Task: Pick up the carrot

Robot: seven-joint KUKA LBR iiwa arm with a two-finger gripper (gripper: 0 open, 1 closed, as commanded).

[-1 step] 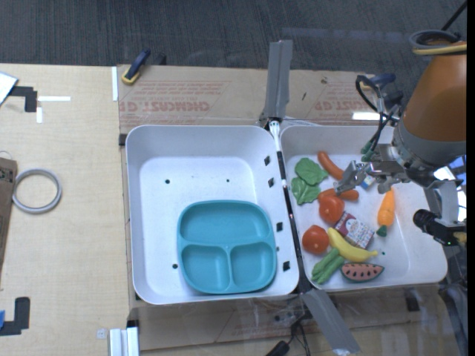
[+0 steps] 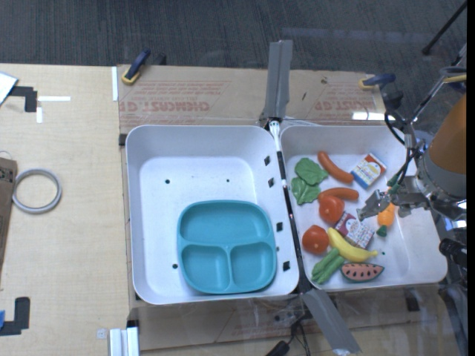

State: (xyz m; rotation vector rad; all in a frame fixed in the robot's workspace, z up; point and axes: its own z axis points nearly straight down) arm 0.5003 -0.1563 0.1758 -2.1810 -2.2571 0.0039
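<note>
The carrot is a short orange piece with a green tip. It lies near the right side of the right bin, beside a red and white packet. My gripper reaches in from the right and sits directly over the carrot's upper end, low in the bin. The gripper's metal parts overlap the carrot, and the contact between them is hidden from this angle.
Around it in the right bin lie two red sausages, green leaves, two tomatoes, a banana, a green pod, a watermelon slice and a small box. The left bin holds a teal divided plate.
</note>
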